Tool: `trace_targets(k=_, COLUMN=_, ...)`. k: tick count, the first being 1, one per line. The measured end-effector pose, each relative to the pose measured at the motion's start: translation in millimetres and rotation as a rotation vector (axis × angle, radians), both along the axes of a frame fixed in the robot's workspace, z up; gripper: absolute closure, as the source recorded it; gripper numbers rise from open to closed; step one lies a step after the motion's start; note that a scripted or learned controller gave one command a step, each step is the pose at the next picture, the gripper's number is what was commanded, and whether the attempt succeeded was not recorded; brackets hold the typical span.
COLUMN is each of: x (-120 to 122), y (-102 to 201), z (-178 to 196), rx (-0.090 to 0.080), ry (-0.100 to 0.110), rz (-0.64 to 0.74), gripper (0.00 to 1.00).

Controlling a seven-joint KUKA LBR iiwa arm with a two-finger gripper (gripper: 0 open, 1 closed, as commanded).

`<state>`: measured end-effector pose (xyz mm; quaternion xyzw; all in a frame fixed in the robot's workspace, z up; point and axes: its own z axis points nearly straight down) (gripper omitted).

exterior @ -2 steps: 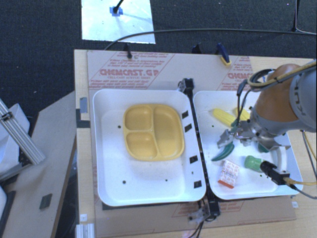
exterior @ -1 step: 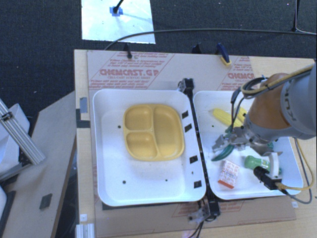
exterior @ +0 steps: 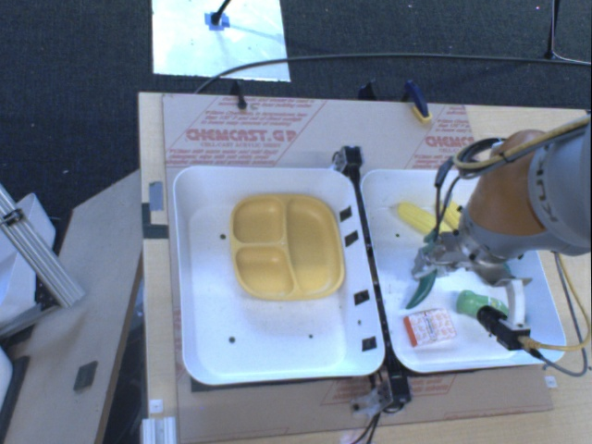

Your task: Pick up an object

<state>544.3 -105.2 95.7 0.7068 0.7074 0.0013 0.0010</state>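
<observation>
From the overhead camera I saw the arm reaching in from the right and covering much of the right bin. The end effector sat low in that bin, a dull metal cluster under the orange band, and I could not tell how its fingers stood or whether anything lay between them; the wrist hid most of it. A dark green piece stuck out just below it, touching or nearly touching the metal, though I could not say which. A yellow object lay near the bin's far wall, its right end hidden behind the arm. A light green item lay beside the end effector's right side, partly cut off by a white and black fitting. A small white packet with red print rested near the bin's front edge; its writing was too small for me to read.

The left bin held a yellow divided plate with three compartments. On the desk behind the bins, the sheet read "CHEMCAST" in red letters, with smaller text I could not make out.
</observation>
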Motion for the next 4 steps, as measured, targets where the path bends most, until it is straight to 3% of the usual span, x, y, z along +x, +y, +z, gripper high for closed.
trace_targets(k=3, x=1.8, y=7.6, z=180.4, rx=-0.002, ry=-0.005, rz=0.005, gripper=1.0)
trace_targets(k=4, x=-9.1, y=53.4, z=161.9, rx=0.001, ry=0.002, rz=0.008, gripper=1.0)
